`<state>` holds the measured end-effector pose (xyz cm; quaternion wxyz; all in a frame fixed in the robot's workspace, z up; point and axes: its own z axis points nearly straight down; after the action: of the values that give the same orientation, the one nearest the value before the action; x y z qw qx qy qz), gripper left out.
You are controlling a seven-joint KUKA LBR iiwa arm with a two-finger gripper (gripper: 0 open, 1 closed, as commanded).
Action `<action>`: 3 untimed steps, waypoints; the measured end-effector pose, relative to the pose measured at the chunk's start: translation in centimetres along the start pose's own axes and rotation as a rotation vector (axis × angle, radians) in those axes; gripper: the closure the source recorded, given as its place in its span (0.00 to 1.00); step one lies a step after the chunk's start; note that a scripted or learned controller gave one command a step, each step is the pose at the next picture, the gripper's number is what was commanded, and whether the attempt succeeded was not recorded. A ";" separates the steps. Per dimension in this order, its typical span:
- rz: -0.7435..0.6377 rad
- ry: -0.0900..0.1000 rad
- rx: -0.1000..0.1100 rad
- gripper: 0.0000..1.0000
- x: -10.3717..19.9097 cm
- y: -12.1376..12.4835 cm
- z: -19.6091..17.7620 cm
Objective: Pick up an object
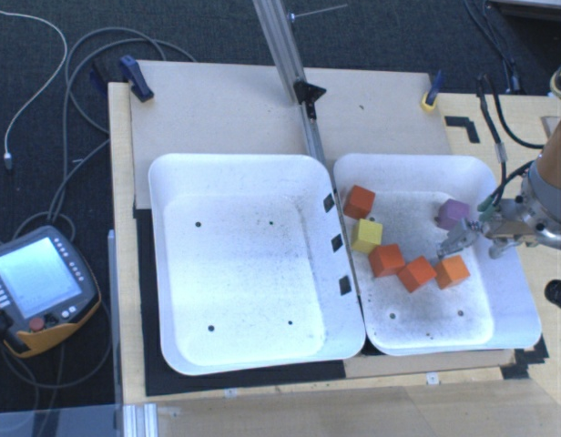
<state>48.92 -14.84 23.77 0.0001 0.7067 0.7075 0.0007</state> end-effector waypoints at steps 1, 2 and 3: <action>0.003 0.005 0.001 0.00 -4.3 1.0 12.8; -0.001 0.001 -0.006 1.00 -4.3 1.1 11.5; 0.000 0.001 -0.005 0.00 -4.3 1.1 11.6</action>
<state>50.05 -19.08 12.20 0.0011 0.7066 0.7076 0.0028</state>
